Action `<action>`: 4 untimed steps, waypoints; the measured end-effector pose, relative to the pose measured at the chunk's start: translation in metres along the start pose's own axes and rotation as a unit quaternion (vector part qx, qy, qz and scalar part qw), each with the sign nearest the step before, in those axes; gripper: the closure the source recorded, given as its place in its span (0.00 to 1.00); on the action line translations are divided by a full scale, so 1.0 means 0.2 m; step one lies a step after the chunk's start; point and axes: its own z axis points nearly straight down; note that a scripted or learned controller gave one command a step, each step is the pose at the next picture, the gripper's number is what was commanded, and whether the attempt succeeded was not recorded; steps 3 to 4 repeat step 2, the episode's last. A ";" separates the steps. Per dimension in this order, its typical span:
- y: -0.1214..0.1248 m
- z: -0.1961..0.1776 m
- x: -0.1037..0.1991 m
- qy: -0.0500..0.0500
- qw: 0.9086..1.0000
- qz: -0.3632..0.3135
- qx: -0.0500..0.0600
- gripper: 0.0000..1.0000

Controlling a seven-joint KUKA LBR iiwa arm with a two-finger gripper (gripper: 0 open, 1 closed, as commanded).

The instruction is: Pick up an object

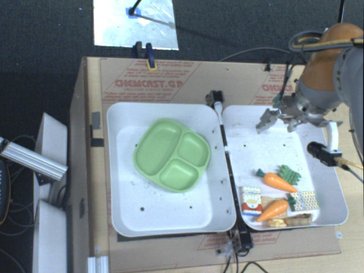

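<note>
My gripper hangs above the far part of the right bin, its two fingers spread open with nothing between them. Well in front of it, near the bin's front, lie two toy carrots: one with green leaves and another closer to the front rim. A small red and white carton lies beside them, next to a patterned flat packet. A tan piece rests along the front edge.
The left bin holds a green divided plate near its middle. A black divider strip runs between the two bins. The cardboard bench surface lies behind them.
</note>
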 end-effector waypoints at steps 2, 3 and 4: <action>-0.65 0.48 -0.20 0.001 1.000 0.001 0.001 0.00; -0.65 0.48 -0.20 0.001 1.000 0.001 0.001 0.00; -0.65 0.48 -0.20 0.001 1.000 0.001 0.001 0.00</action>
